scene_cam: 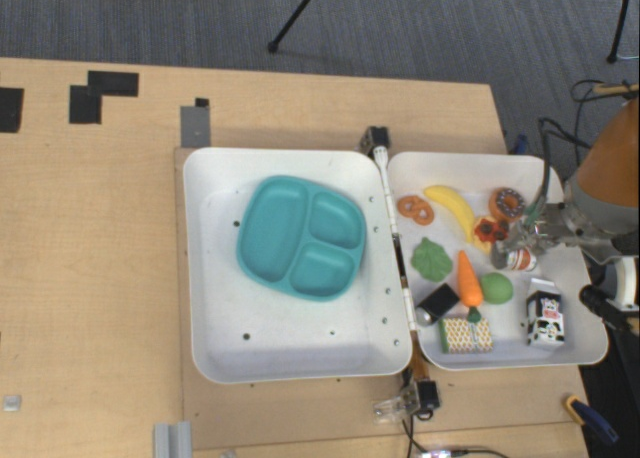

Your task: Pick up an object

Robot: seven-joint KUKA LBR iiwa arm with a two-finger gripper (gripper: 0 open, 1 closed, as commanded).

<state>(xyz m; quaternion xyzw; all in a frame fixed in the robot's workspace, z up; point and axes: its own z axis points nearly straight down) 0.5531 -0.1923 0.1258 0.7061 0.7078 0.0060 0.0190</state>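
Note:
The right bin [590, 346] holds several small toys: a yellow banana [450, 208], an orange pretzel [415, 209], a multicoloured donut [507, 202], a leafy green piece [432, 259], a carrot [468, 281], a green lime [497, 288], a black block [437, 301], a patterned box [467, 334] and a black-and-white carton [545, 318]. My gripper [520, 242] reaches in from the right and hangs low over the bin's upper right. It sits just right of a small red piece [485, 231] and above a white-and-red item [521, 260]. I see nothing clearly held.
The left bin [215, 346] holds a teal divided plate [300, 236]. A black clamp [376, 138] sits at the top of the wall between the bins. The arm's orange band [610, 161] stands over the right bin's right side. Cables lie at the front edge [415, 401].

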